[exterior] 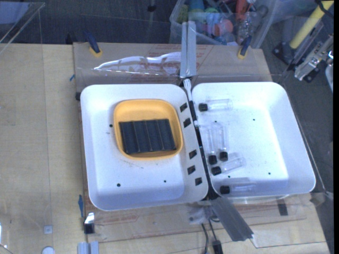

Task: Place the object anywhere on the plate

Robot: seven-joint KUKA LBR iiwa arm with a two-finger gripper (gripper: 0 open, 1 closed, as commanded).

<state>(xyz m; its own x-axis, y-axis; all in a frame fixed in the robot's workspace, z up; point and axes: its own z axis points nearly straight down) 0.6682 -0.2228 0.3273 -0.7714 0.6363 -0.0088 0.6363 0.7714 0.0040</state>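
A yellow plate (123, 111) with rounded corners sits in the left bin (100, 184). A black ribbed rectangular block (147, 136) lies flat on the plate and covers most of its middle. My gripper (311, 66) appears as a grey metal end at the upper right, outside the bins and well away from the plate. Nothing is visibly held in it.
Several clear vials with black caps (217, 142) lie in the left half of the right bin (275, 142). A divider with black clips (192, 147) runs between the bins. A clear tub of coloured toys (222, 9) stands behind the bench.
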